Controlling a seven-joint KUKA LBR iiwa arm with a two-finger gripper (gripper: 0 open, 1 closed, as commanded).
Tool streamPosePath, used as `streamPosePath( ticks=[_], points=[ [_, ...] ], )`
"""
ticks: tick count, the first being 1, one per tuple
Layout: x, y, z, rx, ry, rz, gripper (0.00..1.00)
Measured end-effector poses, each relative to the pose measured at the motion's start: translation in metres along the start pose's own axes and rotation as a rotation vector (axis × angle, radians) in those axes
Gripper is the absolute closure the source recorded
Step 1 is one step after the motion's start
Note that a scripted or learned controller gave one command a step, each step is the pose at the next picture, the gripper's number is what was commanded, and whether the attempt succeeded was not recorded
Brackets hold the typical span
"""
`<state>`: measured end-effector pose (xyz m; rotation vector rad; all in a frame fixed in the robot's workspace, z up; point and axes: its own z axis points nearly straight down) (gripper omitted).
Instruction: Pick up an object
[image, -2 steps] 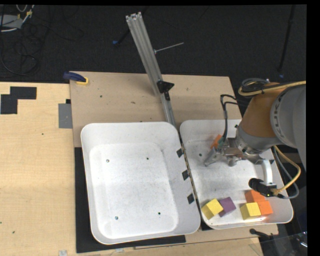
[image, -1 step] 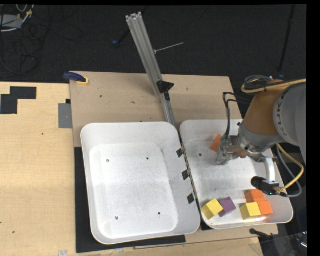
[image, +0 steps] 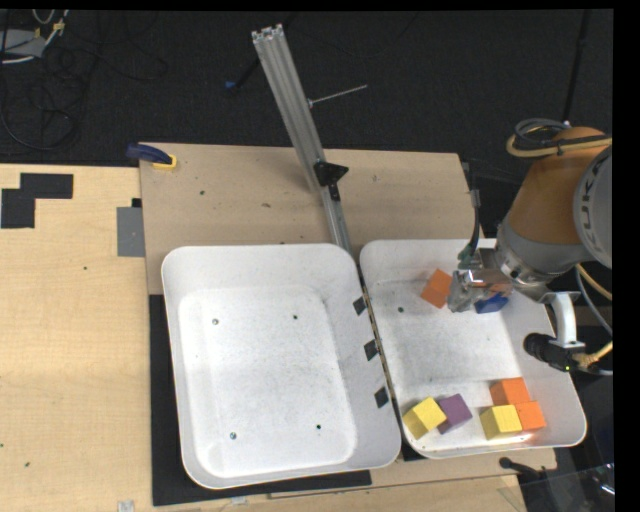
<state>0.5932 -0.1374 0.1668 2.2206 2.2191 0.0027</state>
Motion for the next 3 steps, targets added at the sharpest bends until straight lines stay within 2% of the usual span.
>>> streamPosePath(
  ticks=[1, 2, 3],
  points=[
    [0.002, 0.004, -0.063, -0.002, 0.000, -0.001, 1.00],
    [0.001, 0.005, -0.070, 0.003, 0.000, -0.003, 1.00],
    [0.046, 0.010, -0.068, 0.006, 0.003, -0.003, 1.00]
  ],
)
